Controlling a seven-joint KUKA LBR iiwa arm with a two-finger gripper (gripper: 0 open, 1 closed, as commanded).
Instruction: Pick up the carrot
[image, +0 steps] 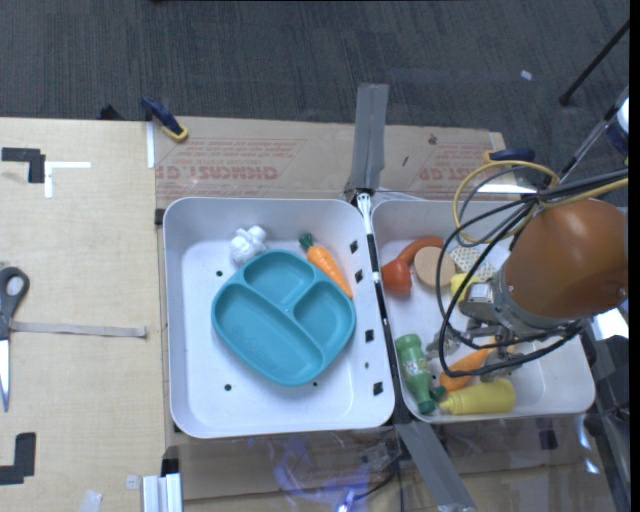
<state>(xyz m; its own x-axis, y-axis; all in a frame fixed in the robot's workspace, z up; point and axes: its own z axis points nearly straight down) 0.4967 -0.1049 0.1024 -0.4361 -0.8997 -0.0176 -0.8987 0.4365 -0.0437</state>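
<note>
A carrot (328, 268) with a green top lies in the left bin (190, 400), leaning on the upper right rim of the blue divided plate (283, 318). My gripper (472, 340) hangs low in the right bin (570, 395), under the orange wrist band (570, 258), mostly hidden by the arm and its cables. Just below it lies a second orange, carrot-like piece (464, 368), partly covered. The gripper is well to the right of the carrot in the left bin, across the wall between the bins.
The right bin also holds a red-orange item (399, 272), a tan disc (430, 266), a green bottle (412, 362) and a yellow piece (480, 398). A white lump (248, 241) sits above the plate. Scissors (8, 300) lie on the bench at far left.
</note>
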